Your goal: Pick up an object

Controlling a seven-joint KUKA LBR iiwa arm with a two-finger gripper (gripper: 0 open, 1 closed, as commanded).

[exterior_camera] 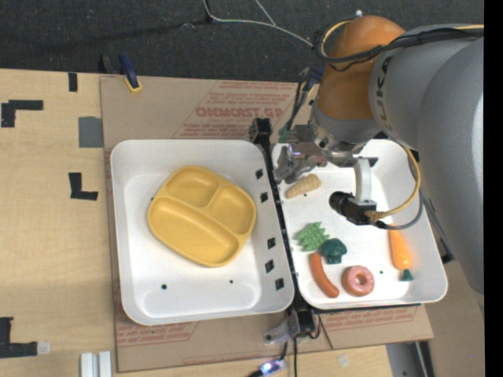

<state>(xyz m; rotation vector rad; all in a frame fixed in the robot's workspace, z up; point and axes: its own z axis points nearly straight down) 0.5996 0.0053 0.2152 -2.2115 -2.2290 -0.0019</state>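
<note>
Tool (297, 162): you are watching it hovering; grip state, I cannot tell.
Corn (302, 185): lying just below the tool.
Risk: fingers may be nudging it aside, missing.

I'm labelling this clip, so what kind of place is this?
Probably a robotics lab test bench: two shallow white bins on a cardboard sheet, a grey arm's gripper over toy food such as a pink plastic doughnut, and a yellow divided tray.
</note>
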